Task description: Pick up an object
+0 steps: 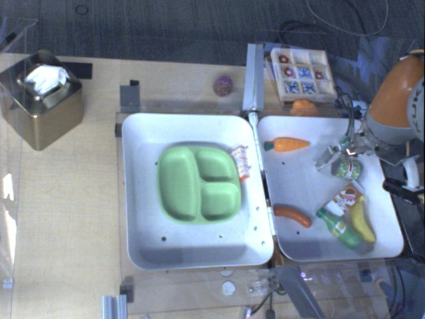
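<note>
- Nearest the camera, low in the right bin (392, 248), lie a green bottle (339, 226), banana (362, 222) and sausage (292, 215).
- Gripper (340, 153) hangs at right centre, just above a green-wrapped object (348, 170); whether it is clenched or released, I cannot tell.
- That object sits directly below-right; a carrot (288, 145) lies left, axis horizontal.
- 1 green tray (198, 181) occupies the left bin (136, 178).

Two white bins (139, 244), one green tray (198, 181), one carrot (290, 145), one sausage (292, 215), one banana (362, 221) — one bottle (339, 226).
</note>
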`<action>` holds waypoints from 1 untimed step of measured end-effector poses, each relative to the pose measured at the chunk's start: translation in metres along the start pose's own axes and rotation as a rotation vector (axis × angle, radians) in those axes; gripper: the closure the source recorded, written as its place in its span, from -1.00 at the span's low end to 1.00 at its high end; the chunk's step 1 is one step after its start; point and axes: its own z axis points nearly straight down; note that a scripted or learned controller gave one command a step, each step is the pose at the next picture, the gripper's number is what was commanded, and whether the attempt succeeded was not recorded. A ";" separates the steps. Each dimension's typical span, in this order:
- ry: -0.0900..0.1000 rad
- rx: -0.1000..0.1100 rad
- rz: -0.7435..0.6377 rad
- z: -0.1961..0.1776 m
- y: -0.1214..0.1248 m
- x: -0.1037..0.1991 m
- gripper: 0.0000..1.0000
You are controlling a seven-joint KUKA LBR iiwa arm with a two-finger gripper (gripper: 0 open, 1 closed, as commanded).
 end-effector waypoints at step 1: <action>0.001 0.002 0.032 -0.008 0.004 -0.002 -1.00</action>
